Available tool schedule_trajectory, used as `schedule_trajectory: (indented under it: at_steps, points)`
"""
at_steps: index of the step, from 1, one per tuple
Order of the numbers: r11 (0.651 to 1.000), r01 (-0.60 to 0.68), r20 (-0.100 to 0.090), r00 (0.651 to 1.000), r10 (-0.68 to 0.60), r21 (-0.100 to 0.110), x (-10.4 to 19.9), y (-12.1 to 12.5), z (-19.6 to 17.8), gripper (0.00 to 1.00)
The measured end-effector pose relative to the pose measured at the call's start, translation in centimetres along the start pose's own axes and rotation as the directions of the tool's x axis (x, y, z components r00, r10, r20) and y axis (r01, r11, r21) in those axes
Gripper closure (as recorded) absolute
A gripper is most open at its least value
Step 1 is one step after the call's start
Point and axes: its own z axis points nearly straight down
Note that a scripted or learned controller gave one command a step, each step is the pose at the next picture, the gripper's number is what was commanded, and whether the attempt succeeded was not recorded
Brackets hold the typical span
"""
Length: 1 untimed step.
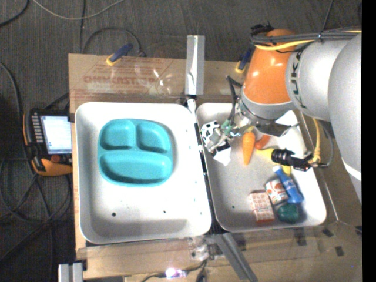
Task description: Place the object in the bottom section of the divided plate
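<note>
A teal divided plate [136,153] lies in the left white bin [141,222]. Its two small sections are at the top and its one long section is at the bottom. My gripper [225,133] hangs low over the upper left part of the right white bin [235,216], beneath the orange wrist band [271,69]. It sits right beside a small black-and-white object [208,132], which lies at the bin's left wall. An orange carrot [248,145] lies just right of the gripper. Whether the gripper touches either of them is unclear.
In the right bin's lower right corner lie a small red-and-white box [261,207], a red carton [274,191], a blue bottle [289,185] and a dark green object [287,213]. A black cable plug [289,157] hangs over the bin. A handheld pendant [50,140] rests left of the bench.
</note>
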Motion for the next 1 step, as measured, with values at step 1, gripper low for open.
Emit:
schedule_trajectory:
  at_steps: [1]
  points:
    - [0.999,-0.042,-0.011,0.999,0.042,-0.004,5.78,6.05,-2.66,1.00]
